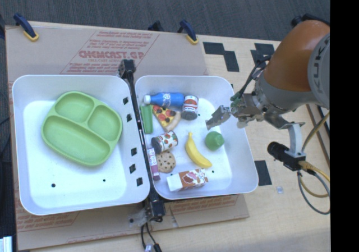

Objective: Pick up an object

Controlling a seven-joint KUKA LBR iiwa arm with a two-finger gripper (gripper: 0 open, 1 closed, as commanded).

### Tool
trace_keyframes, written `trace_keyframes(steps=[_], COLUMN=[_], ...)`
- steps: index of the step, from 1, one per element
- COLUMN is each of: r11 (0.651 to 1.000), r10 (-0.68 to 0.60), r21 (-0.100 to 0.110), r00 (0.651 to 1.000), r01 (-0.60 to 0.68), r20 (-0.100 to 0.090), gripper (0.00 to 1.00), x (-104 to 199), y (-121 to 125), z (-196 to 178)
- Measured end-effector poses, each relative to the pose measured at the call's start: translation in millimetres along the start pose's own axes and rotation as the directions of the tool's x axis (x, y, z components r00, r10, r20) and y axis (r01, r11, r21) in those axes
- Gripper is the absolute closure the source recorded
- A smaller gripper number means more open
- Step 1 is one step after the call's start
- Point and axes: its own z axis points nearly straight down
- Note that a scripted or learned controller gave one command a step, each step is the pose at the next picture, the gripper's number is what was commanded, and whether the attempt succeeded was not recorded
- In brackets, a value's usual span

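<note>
While the arm reaches in from the right of the frame, its end effector (220, 117) hangs over the right bin (238, 158), just above a green ball (214, 140); whether it is parted cannot be told.

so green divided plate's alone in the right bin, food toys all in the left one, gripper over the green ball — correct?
Bins are swapped. The camera view shows the green divided plate alone in the left bin, and the food toys, such as the banana, in the right bin. The gripper does sit just above the green ball.
</note>
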Motion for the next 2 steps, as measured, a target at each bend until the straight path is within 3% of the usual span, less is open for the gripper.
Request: trace_keyframes(steps=[1,2], r11=[1.0,1.0], r10=[-0.002,0.0], r21=[0.002,-0.002], r00=[1.0,1.0], r01=[0.002,0.0], r20=[0.001,0.0], gripper=[0.0,0.0], x=[-31,-36], y=[59,72], z=[81,24])
